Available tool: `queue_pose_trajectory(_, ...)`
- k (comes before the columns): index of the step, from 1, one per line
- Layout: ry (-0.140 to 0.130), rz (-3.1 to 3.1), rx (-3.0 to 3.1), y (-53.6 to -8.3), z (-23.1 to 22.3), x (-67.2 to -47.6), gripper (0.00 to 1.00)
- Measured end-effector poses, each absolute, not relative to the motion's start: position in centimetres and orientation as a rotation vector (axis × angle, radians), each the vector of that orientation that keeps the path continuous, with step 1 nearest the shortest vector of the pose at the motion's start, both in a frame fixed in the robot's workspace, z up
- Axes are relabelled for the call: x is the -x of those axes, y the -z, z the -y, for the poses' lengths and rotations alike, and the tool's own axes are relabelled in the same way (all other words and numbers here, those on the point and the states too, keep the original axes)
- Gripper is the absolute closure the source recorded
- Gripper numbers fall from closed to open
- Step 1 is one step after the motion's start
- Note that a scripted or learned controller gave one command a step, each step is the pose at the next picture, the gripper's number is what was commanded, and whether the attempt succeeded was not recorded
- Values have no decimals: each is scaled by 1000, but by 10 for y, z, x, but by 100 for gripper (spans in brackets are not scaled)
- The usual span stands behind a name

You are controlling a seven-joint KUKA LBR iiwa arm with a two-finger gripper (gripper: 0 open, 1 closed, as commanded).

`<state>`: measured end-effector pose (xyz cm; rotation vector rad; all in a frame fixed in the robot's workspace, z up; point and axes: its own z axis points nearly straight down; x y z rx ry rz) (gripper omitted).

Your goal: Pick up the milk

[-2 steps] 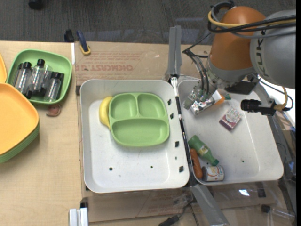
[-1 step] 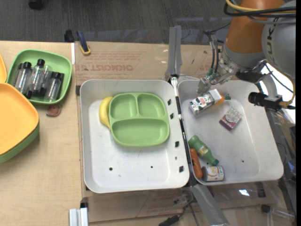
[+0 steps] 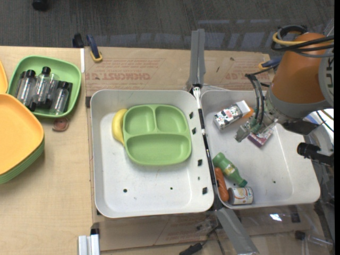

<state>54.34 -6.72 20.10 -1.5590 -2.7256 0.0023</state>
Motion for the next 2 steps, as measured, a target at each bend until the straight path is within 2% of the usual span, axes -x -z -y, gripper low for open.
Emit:
queue_pose_trajectory(1, -1, 2875, 1272, -206, 56, -584, 100)
queue_pose_trajectory(2, -1, 2932, 1128, -195, 20, -584, 100)
